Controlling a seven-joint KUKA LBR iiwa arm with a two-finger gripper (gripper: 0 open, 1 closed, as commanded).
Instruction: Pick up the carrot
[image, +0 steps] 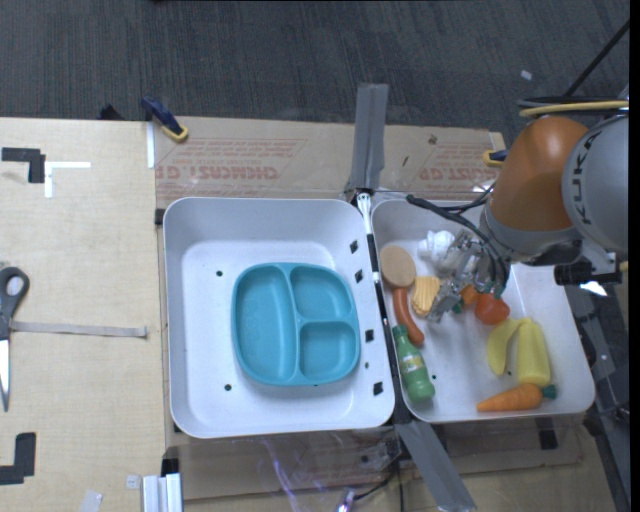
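Carrot (511, 399) at bin's (455, 412) near edge, hand (462, 283) well apart

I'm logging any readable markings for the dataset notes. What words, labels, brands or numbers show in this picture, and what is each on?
Red print on the cardboard sheet behind the bins: it appears upside down or mirrored and too blurred to read for sure.
Green bottle in the right bin: any label is too small to read.
Nothing else bears legible text.

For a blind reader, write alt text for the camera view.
The gripper hovers in the right bin above toy food, away from the carrot lying at the bin's near edge. The left bin holds a teal divided plate.
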